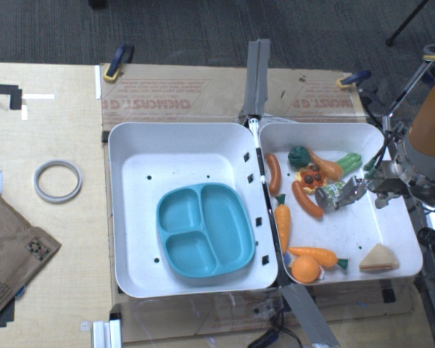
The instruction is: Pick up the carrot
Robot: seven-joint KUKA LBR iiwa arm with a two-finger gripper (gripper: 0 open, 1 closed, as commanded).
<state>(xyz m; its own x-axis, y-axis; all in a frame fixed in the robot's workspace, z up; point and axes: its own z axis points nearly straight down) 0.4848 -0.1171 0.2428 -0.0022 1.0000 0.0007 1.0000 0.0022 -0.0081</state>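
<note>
**Arm poised over right bin, carrot yet to be lifted**

The gripper (346, 192) of the grey arm hangs low in the right bin (391, 230), beside a cluster of toy food near the bin's far wall: a green vegetable (299, 156), a slice of pizza (312, 175) and two red sausages (274, 172). Whether its fingers stand apart or together cannot be told from this angle, and nothing is visibly caught between them. The carrot (313, 253) lies flat on the bin's floor near the front wall, well apart from the gripper, its green stub pointing toward a tan wedge of bread (379, 258) and an orange ball (305, 270) touching its near side. A second carrot (283, 225) lies along the bin's left wall. The step in hand appears to be the approach. The next move would call for travel toward the front wall, a descent over the carrot's thicker middle and jaws set across its narrow width, clear of the ball. The carrot looks smooth, tapered and glossy orange, likely to roll or slip under a glancing pinch.
</note>
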